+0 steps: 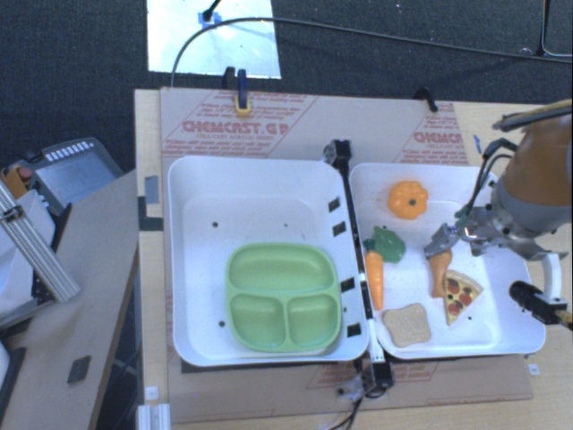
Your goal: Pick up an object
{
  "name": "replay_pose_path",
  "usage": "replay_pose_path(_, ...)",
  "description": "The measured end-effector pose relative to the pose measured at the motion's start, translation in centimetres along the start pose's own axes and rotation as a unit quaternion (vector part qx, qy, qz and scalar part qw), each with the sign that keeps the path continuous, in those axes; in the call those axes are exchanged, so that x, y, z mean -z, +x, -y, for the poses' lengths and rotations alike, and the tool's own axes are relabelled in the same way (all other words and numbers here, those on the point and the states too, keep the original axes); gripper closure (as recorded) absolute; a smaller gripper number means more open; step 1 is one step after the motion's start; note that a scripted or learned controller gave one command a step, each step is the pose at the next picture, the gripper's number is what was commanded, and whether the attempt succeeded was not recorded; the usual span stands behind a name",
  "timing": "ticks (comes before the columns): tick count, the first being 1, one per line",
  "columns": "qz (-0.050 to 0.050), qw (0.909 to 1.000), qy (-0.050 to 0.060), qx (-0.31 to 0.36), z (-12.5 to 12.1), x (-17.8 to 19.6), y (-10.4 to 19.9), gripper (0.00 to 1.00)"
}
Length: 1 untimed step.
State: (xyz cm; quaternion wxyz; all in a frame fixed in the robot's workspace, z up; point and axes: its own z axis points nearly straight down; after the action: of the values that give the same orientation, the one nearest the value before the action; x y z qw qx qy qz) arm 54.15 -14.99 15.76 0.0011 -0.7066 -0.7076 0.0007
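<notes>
The right bin (515, 334) holds several toy foods. An orange pumpkin (408, 199) lies at its back, and a green leafy piece (387, 243) sits by the divider above a carrot (374, 279). Near the front are a bread slice (408, 324) and a pizza slice (460, 295). An orange cone-shaped piece (438, 272) lies just left of the pizza. My gripper (442, 239) reaches in from the right and hangs right over the top end of that orange piece, touching or nearly touching it. The arm's body hides the bin's right side.
The left bin (197, 240) holds a green divided plate (284, 296) at its front. Black clips line the wall between the two bins (345, 231). A cable runs across the back, beyond the cardboard sheet (295, 124) under the bins.
</notes>
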Motion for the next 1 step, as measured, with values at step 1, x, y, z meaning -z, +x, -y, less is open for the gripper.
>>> replay_pose_path(1, 0.0, 1.0, 0.0, 0.0, 0.57, -4.39, 0.33, 0.0)
